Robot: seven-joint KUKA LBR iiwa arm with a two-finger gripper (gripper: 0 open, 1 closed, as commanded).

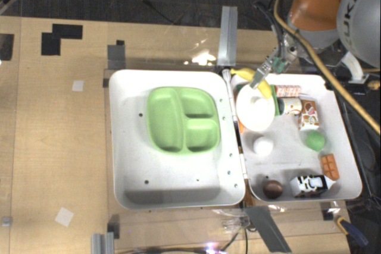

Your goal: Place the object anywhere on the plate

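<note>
Gripper over banana, far-left of right bin; can't tell fingers' state. I want firm grasp, then lift clear toward green plate.

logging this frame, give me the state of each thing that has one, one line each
green plate: upright in the left bin, nothing on it
end effector: low over the right bin's top left corner, by the yellow object
white bowl: in the right bin, upright
green ball: resting in the right bin
</note>
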